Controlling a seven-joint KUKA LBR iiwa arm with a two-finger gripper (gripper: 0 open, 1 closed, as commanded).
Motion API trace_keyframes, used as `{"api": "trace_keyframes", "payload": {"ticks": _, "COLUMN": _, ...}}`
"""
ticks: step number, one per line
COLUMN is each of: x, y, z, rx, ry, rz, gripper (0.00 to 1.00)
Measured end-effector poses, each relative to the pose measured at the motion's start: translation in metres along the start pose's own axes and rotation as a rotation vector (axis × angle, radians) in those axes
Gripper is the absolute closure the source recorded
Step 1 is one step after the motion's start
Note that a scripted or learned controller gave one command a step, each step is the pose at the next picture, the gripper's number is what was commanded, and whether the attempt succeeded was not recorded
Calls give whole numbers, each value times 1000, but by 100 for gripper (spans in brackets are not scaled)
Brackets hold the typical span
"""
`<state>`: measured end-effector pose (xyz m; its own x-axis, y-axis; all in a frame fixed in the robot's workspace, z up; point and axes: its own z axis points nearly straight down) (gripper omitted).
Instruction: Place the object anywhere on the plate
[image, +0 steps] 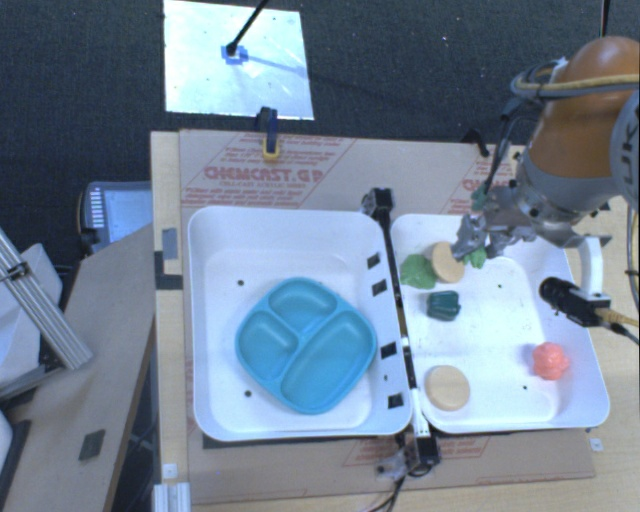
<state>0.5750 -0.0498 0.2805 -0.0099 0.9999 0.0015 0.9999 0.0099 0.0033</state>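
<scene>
Left bin: blue plate. Right bin: tan disc (beside green pieces), tan round, pink ball. End effector lowered over disc; grip state cannot tell.

Tabletop: pale tan surface, seen at a slant from above. A brown cardboard sheet with red lettering lies flat on it and covers most of the middle. Two shallow white bins rest side by side on the cardboard, their inner walls touching along a line of black clips. Left bin sits toward the view's left; right bin toward the view's right. A yellow and black clamp grips the cardboard's far edge. At the near edge, between the bins, a small black fitting with wires hangs over the cardboard. Dark carpeted floor lies beyond the far edge.
</scene>
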Motion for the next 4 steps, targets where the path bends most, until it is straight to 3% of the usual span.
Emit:
{"api": "trace_keyframes", "payload": {"ticks": 1, "x": 46, "y": 17, "z": 6, "rx": 0, "ry": 0, "rz": 1, "gripper": 100}}
{"api": "trace_keyframes", "payload": {"ticks": 2, "x": 95, "y": 20, "z": 32, "rx": 4, "ry": 0, "rz": 1, "gripper": 100}}
{"api": "trace_keyframes", "payload": {"ticks": 3, "x": 150, "y": 39, "z": 54, "rx": 3, "ry": 0, "rz": 0, "gripper": 100}}
{"api": "trace_keyframes", "payload": {"ticks": 4, "x": 174, "y": 45, "z": 56, "rx": 2, "ry": -1, "rz": 3, "gripper": 100}}
